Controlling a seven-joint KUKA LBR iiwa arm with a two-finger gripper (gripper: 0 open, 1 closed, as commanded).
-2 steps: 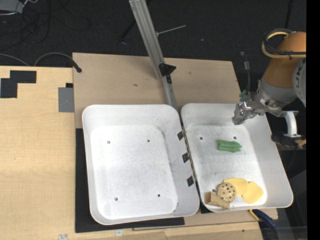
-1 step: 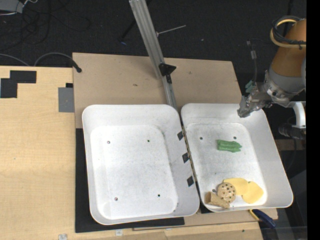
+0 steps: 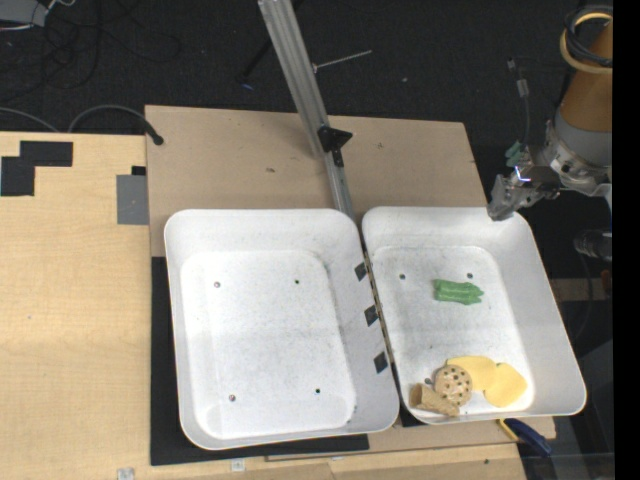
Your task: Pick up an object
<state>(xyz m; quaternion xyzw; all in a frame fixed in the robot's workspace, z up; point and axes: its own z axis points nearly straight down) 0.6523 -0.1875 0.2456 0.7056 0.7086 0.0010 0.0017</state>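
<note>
Gripper (image 3: 503, 206): over the right bin's (image 3: 545, 298) far right corner; grip state cannot be told (too small, dark)
Targets: green piece (image 3: 457, 291) mid-bin; yellow pieces (image 3: 492, 380) and cookie (image 3: 452, 381) at near edge
Advice: choose the isolated green piece, descend centred

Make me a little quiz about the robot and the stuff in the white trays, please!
1. True or false: the green object lies in the right bin.
2. Where is the gripper? A) over the left bin B) by the right bin's far right corner C) touching the cookie
3. What colour are the two flat pieces beside the cookie?

Key: 1 true; 2 B; 3 yellow.
</note>
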